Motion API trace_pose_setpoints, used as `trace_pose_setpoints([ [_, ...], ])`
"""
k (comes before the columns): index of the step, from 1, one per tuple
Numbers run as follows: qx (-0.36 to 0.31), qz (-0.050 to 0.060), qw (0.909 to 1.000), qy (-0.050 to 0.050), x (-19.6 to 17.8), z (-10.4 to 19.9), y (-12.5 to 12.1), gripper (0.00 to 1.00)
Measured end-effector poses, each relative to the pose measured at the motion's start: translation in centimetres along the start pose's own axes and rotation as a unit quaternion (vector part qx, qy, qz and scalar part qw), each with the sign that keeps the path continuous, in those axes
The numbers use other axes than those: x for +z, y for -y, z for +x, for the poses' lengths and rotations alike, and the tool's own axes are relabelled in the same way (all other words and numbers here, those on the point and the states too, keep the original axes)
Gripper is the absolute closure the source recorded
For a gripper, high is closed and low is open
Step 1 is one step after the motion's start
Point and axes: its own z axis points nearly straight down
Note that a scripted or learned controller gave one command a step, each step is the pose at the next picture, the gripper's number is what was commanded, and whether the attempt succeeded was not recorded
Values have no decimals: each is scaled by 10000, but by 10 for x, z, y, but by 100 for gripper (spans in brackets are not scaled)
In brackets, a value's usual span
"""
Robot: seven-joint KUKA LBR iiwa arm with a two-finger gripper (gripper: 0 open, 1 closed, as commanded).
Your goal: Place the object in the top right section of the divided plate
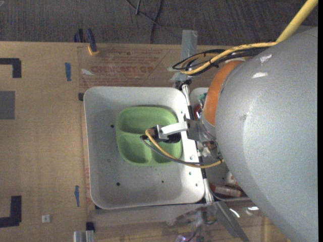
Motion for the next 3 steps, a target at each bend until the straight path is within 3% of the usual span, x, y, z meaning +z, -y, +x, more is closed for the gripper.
trace_pose_setpoints([
  [1,-888,424,9945,364,-13,-43,-87,100],
  [2,-889,424,9945,365,-13,-43,-87,0],
  [3,-897,428,9943,375,-22,-42,-87,100],
])
